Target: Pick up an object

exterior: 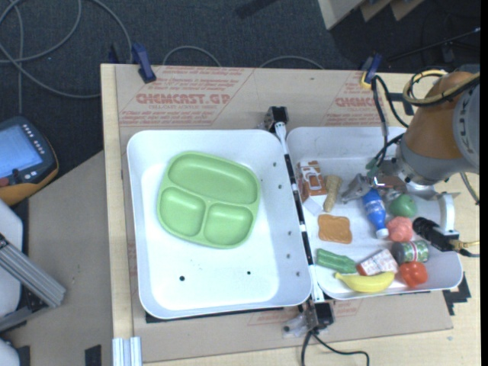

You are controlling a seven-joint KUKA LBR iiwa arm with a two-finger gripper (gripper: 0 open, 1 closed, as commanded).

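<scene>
Two white bins are seen side by side on the counter [114, 204]. The left bin [145, 227] carries a green divided plate [207, 198], lying flat in its upper-left area.

The right bin [335, 139] holds the small items — approx. layout:
- blue bottle [374, 211], centre, tilted
- brown cylinder [332, 192], left of the bottle, apart from it
- orange toast slice [335, 228], below the cylinder
- green pepper [336, 260], near the left wall
- yellow banana [366, 282], along the lower rim
- red tomato [414, 274], right of the banana
- small carton [311, 178], upper left

The arm [438, 120] is seen reaching in from the right. The gripper [364, 187] is positioned low over the bin centre, just above the blue bottle's top end. Finger state — cannot be told; nothing is seen held.
</scene>
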